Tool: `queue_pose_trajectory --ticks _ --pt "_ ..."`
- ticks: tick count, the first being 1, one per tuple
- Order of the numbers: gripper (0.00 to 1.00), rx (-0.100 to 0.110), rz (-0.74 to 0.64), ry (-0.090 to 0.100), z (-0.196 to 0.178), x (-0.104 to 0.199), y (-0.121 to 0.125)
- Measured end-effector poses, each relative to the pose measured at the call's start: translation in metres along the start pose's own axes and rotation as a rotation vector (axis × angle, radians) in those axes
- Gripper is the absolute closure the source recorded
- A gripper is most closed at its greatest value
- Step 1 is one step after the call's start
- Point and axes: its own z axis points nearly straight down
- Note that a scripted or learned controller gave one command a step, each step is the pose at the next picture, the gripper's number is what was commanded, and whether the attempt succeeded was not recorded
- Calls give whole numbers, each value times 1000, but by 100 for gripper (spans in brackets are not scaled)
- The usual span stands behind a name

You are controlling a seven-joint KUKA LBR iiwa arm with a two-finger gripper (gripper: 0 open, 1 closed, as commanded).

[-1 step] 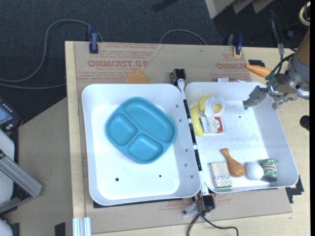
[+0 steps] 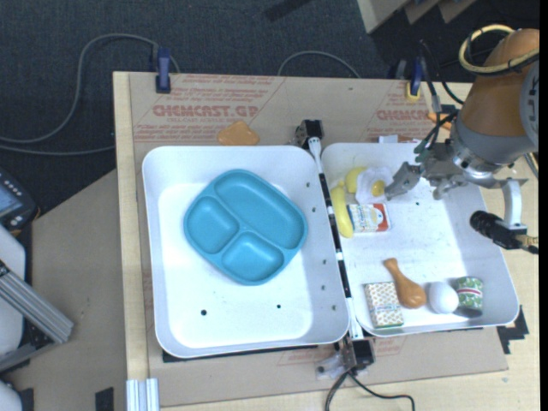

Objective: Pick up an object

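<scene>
The right bin (image 2: pixel 479 255) holds several small objects. A yellow banana (image 2: pixel 342 213) lies along its left wall, with a yellow-and-white item (image 2: pixel 358 179) above it and a small white-and-red carton (image 2: pixel 370 218) beside it. Near the front lie a brown drumstick (image 2: pixel 404 282), a patterned box (image 2: pixel 383 304), a white egg (image 2: pixel 442 298) and a green can (image 2: pixel 469 293). My gripper (image 2: pixel 421 187) hangs over the bin's back part, right of the yellow items. Its fingers are spread apart and open, with nothing between them.
The left bin (image 2: pixel 171 298) carries a blue divided plate (image 2: pixel 246 226). A black clamp (image 2: pixel 310 131) sits at the back where the bins meet. The grey-and-orange arm (image 2: pixel 501 92) reaches in from the right, above the right bin's back corner.
</scene>
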Motion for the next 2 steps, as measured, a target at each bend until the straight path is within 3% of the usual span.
queue_pose_trajectory --ticks 1,2 --pt "0 1 -2 1 75 37 27" --pt "0 25 -1 1 80 39 55"
